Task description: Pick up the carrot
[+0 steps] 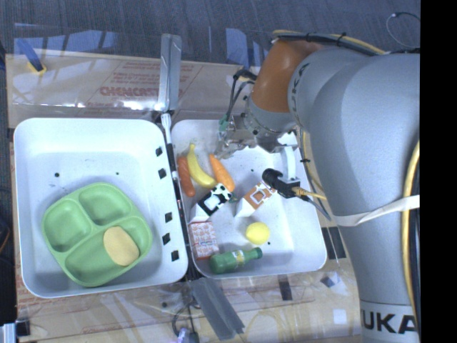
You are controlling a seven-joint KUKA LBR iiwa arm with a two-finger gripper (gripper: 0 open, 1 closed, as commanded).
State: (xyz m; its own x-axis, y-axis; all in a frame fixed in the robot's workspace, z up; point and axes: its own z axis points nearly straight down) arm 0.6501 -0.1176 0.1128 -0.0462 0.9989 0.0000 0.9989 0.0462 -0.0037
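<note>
The carrot (221, 172) is a short orange piece lying at a slant in the back of the right bin (308, 241), just right of a yellow banana (200, 168). My gripper (229, 142) hangs at the bin's back edge, directly over the carrot's far end and very close to it. The grey wrist and orange band rise behind it to the right. Nothing shows in the gripper's grasp.
A second orange-red stick (186, 176) lies left of the banana by the bin wall. Nearer the front are a black-and-white block (214, 200), a small carton (258, 197), a lemon (257, 232), a green bottle (235, 259) and a red-white packet (203, 239). The left bin holds a green divided plate (71, 224).
</note>
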